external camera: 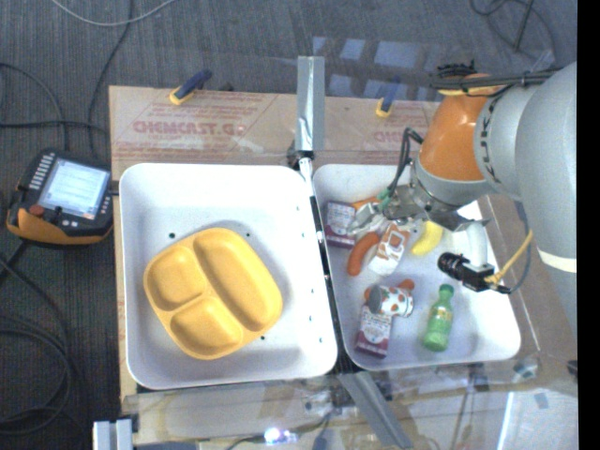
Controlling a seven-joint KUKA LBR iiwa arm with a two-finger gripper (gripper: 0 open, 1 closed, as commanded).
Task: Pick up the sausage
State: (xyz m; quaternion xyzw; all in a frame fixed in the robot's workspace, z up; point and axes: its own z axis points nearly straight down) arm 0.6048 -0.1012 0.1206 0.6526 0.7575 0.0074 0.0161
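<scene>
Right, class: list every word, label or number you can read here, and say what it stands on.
Red print on the cardboard under the bins: reversed and faded, unreadable.
Pendant screen: too small to read.
Packets in the right bin: labels blurred, unreadable.

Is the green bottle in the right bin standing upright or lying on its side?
Lying on its side. The green bottle shows its whole length on the floor of the right bin, cap toward the far end.
</scene>
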